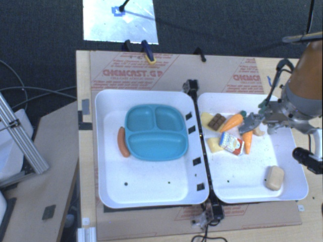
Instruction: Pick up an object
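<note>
Right now the gripper [254, 120] hangs over the right bin [292, 188], just above a pile of toy food: two carrots [231, 123], a chocolate piece [217, 121], cheese [215, 145] and a little carton [231, 143]. I cannot tell its grip.

The grey arm [303, 92] is reaching in from the right, its orange band [309, 72] sitting above and to the right of the gripper [254, 121]. The wrist is angling leftward and down, with the gripper at its far-left end.
</note>
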Controlling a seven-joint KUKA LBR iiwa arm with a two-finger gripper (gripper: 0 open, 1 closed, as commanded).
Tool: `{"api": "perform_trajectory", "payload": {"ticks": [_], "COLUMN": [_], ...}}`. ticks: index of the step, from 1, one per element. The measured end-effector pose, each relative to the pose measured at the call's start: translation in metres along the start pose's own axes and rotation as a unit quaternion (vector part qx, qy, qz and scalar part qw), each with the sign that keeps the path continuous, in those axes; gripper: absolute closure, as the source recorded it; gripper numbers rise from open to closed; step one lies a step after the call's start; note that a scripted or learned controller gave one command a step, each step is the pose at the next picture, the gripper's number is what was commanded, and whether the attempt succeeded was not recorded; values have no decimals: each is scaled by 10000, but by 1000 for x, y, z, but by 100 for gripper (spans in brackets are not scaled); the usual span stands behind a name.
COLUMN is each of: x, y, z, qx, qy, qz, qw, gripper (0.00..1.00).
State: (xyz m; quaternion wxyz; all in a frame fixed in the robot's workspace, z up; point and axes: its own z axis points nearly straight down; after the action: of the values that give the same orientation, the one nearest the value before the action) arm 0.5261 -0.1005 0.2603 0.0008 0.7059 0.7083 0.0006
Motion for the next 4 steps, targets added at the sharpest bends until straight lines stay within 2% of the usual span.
{"api": "perform_trajectory", "payload": {"ticks": [1, 2, 3, 4], "x": [-22, -3, -112, -106], "y": [-43, 21, 61, -10], "z": [84, 144, 158, 177], "qx": [51, 13, -6, 37], "qy": [5, 9, -31, 10], "qz": [29, -14, 39, 28], "qw": [10000, 10000, 10000, 10000], "gripper": [0, 0, 0, 0]}}
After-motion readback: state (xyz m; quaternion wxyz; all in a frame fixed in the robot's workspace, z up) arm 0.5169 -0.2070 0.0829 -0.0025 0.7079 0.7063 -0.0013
